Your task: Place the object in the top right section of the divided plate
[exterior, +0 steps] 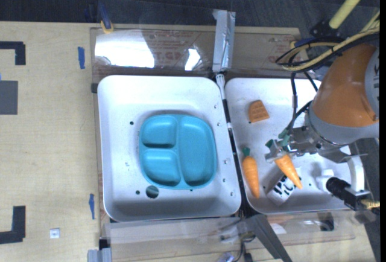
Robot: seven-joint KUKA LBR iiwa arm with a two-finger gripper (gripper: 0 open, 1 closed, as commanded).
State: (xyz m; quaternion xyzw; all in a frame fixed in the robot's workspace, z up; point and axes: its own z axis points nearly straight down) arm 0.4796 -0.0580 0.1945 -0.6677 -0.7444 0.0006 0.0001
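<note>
Small carrot (288,169) sits under the gripper (284,147) in the right bin (265,92), tilted, leaf end up-left at the gripper, tip pointing down-right. Its top looks pinched between the gripper's fingers, so gripper reads as clenched on the small carrot. Can't tell if it's lifted off the bin floor or touching it.

Just below that carrot's tip: a black-and-white object (282,187), too small to identify. Left of it, a larger carrot (251,175) lies along the bin's left wall, green stub up, tip down. Apart from both, toward the bin's far side, an orange wedge-shaped block (259,111) lies on its own.

Arm (342,95) comes in from the right, orange band above the grey wrist, covering the right bin's right part. Cables run over it near the top.

Divided plate (178,150) is blue, centred in the left bin (120,104), well apart from the gripper. Three sections: two smaller ones stacked on the left, one long one down the right. Nothing in any section. A small dark disc (152,192) lies on the bin floor just beside the plate's lower-left edge.

Both bins sit side by side on the counter (48,134), touching along the middle wall.
</note>
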